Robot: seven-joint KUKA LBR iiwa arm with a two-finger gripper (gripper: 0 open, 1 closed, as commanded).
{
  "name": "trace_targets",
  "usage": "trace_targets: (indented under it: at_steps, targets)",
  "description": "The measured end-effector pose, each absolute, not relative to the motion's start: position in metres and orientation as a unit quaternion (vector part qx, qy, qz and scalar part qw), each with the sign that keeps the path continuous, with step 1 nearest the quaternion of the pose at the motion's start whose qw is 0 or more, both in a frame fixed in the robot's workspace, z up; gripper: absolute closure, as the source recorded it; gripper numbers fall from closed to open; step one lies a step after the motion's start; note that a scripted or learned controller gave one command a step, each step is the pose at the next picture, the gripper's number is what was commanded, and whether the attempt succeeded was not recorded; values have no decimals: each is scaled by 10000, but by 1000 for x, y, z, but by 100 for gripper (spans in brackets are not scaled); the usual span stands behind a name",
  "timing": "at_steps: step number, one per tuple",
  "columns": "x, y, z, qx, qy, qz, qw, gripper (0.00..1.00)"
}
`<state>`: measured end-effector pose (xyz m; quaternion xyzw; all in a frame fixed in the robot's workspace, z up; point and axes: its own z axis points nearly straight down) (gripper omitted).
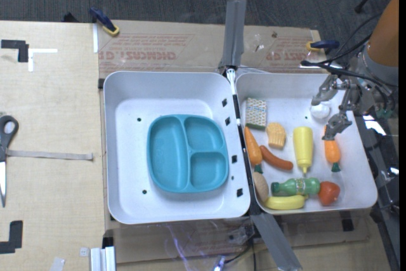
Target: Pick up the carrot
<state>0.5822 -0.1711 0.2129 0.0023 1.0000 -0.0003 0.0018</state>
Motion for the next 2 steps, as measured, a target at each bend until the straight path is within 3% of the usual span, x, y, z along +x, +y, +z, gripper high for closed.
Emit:
trace_targets:
  at_steps: [1, 2]
  targets:
    - [558, -222, 93, 2, 10000, -7, 24, 0]
    - [560, -221, 104, -25, 10000, -19, 55, 100]
